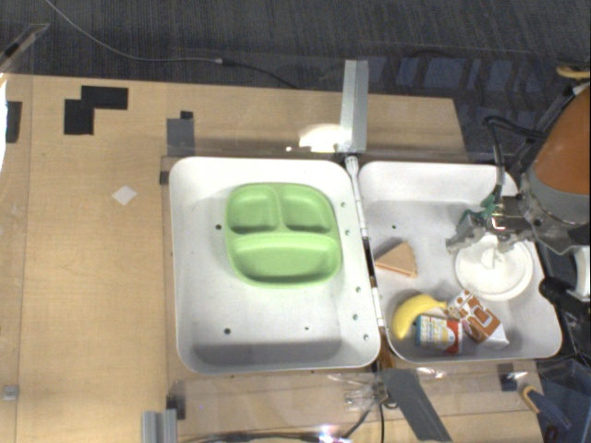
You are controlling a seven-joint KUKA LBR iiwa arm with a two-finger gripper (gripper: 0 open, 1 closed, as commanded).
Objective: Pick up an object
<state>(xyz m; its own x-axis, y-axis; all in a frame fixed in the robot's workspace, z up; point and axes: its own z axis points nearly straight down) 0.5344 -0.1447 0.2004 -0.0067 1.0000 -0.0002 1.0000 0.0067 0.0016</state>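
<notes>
Two bins side by side on the bench. Left bin (194, 247) has a divided plate (282, 232) in the middle. Right bin (406, 187) has a sandwich (397, 259), with a banana (408, 314) and carton (473, 319) nearer the front, and a cup (494, 268) under the gripper (488, 221).

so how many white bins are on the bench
2. The left bin holds a green divided plate; the right bin sits against it and holds a banana, among other items.
</notes>
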